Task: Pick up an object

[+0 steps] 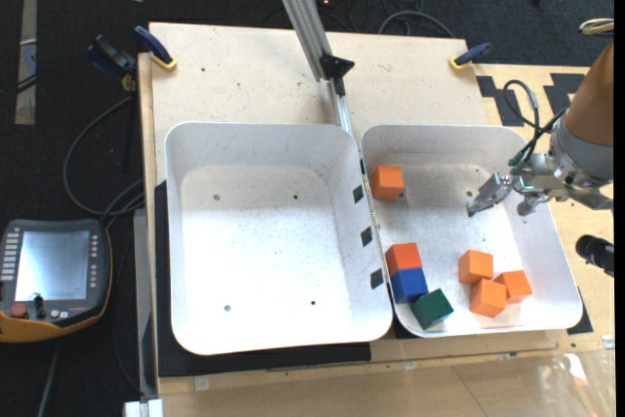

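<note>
- The arm [586, 127] is reaching in from the right, its orange band showing above the grey wrist.
- The pincer [503, 195] is hovering over the right bin [459, 140], in its upper right part; how high above the floor it is hanging cannot be told.
- One finger [483, 198] is pointing left and down, a second one [532, 202] is lying to its right; the two are standing apart, so the pincer is reading as open, with nothing between them.
- Cubes are all sitting in the right bin, none touching the pincer:
- An orange cube [389, 181] is sitting alone near the bin's left wall, well left of the pincer.
- A second orange cube [402, 257] is touching a blue cube [408, 282] just below it, both by the left wall.
- A green cube [432, 308] is lying tilted at the front edge, just beside the blue one.
- Three more orange cubes [476, 265] [488, 297] [516, 284] are clustering at the front right, below the pincer.
- The left bin [259, 229] is lying beside the right one on the tabletop [244, 73].
- A pendant [51, 276] is resting on the floor, left of the tabletop.
</note>
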Robot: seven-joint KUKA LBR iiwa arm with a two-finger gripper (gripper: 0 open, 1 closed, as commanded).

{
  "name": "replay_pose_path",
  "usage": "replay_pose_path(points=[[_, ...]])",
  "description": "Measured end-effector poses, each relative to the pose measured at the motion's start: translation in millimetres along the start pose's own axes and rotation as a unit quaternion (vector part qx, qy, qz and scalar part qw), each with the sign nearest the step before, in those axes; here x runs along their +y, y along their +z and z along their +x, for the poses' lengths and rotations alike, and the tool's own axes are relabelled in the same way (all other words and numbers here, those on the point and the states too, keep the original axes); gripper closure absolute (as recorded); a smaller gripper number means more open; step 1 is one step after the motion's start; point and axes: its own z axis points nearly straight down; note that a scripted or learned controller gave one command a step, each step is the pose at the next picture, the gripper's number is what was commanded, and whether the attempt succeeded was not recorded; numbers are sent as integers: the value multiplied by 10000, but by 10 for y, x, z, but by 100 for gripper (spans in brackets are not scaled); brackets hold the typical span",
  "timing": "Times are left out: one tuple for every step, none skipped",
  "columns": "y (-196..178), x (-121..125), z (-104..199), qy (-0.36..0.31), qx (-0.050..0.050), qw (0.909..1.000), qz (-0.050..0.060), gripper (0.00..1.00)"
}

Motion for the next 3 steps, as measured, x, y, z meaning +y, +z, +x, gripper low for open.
replay_pose_path(points=[[287,-473,-39,14,5,10000,27,0],[670,-52,2,-26,-4,10000,-1,0],[1094,-340,569,-15,-15,10000,-19,0]])
